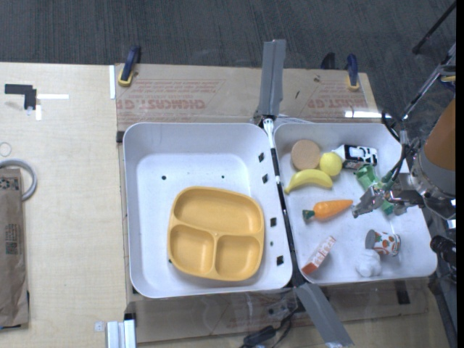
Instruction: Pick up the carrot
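— Lettering on the cardboard (217, 96) behind the bins reads reversed; only "CHEMC" comes out.
— Carrot (330, 209)?
— Mid right bin (413, 267), below the banana (310, 180), tip pointing left, open floor beneath it.
— Fingers (365, 206)?
— Just beside the carrot's thick end; I cannot tell how open they are.

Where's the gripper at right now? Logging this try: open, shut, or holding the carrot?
Gripper: beside the carrot's right end; open or shut cannot be told, and no carrot seen between its fingers.
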You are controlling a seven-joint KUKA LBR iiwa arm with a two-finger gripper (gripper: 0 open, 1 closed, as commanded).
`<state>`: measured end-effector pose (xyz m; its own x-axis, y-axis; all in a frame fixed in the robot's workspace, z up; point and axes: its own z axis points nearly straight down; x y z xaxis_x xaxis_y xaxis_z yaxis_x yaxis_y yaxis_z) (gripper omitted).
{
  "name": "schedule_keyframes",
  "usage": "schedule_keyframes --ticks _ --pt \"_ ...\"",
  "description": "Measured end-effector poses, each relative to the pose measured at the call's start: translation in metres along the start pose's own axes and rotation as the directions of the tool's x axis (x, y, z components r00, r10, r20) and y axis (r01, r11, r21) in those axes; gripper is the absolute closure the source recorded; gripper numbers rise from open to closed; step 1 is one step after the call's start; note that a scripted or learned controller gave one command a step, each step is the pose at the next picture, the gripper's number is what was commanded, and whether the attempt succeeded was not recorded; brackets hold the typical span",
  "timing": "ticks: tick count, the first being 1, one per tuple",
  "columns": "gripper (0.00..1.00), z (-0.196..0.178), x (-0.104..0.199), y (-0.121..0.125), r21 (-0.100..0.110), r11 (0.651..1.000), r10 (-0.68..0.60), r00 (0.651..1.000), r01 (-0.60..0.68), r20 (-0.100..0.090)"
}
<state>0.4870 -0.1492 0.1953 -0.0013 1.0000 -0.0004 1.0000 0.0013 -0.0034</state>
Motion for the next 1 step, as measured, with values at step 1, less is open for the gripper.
schedule_keyframes --ticks 1 --pt "0.0 0.086 0.0097 0.0543 -0.022 0.998 -0.063 0.998 0.063 0.004"
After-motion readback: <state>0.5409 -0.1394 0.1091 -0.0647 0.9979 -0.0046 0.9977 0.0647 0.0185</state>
